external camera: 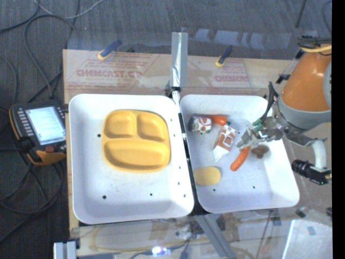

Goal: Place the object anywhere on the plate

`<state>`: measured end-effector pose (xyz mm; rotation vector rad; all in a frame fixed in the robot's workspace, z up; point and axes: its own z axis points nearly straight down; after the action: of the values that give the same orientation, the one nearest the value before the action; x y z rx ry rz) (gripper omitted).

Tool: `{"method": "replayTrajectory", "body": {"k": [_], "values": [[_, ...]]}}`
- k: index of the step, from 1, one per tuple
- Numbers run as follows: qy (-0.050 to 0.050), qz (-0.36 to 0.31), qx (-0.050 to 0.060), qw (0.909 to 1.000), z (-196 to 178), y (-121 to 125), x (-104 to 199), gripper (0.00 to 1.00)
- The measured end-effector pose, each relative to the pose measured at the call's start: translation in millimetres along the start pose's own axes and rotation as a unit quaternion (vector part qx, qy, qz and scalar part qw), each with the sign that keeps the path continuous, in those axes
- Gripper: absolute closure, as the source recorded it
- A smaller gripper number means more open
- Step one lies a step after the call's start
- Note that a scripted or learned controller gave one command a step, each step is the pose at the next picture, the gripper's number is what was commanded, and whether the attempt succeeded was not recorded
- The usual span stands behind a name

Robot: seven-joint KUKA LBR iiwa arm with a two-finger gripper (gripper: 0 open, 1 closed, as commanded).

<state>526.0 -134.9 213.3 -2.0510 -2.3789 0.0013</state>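
One light, stiff, slippery toy carrot lies just beneath my fingers, best pinched mid-length; whether they stand wide or narrow, I cannot tell.

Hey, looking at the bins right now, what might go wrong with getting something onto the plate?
1. The gripper sits over a tight cluster: the carrot, a white packet and a brown item lie close together, so it may grab the wrong one or nudge them apart.
2. The yellow plate is in the other bin, so a weakly held object might drop while crossing the rims between the bins.
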Motion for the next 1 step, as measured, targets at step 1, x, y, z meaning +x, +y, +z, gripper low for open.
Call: {"method": "replayTrajectory", "body": {"k": [1], "values": [[0.0, -0.006, 0.001, 1.0, 30.9, 71.6, 78.0, 1.0]]}}
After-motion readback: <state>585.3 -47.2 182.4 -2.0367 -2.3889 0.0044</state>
